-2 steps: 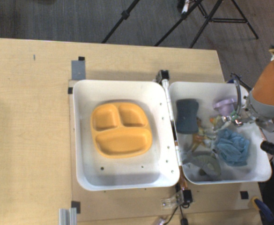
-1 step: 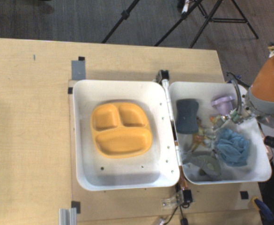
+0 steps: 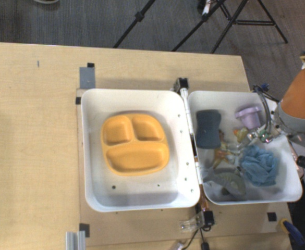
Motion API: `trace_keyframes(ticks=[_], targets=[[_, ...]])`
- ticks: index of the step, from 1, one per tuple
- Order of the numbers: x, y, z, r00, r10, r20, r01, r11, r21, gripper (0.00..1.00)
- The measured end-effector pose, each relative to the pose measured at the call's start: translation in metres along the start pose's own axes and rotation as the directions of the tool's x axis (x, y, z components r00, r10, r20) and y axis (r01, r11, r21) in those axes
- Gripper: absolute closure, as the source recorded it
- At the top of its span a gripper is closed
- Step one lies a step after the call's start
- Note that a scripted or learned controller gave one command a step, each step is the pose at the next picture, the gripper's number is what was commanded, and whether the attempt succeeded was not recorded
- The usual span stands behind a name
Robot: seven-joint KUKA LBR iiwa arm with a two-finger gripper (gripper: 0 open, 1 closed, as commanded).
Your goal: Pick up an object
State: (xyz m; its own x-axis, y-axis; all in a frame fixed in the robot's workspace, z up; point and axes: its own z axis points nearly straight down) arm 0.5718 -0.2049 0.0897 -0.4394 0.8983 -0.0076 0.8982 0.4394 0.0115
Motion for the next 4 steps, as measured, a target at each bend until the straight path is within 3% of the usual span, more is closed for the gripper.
trace_keyframes(ticks=[1, 2, 3, 4], targets=[[-0.017, 0.02, 0.002, 1.0, 0.023, -0.013, -0.022, 0.999, 0.025, 0.0], [-0.032, 0.052, 0.003, 1.0, -0.008, -0.018, 0.009, 0.999, 0.033, 0.0], [-0.035, 0.056, -0.011, 1.0, -0.009, -0.001, 0.009, 1.0, 0.017, 1.0], [0.004, 0.115, -0.105, 0.987, -0.161, -0.001, 0.161, 0.987, 0.001, 1.0]])
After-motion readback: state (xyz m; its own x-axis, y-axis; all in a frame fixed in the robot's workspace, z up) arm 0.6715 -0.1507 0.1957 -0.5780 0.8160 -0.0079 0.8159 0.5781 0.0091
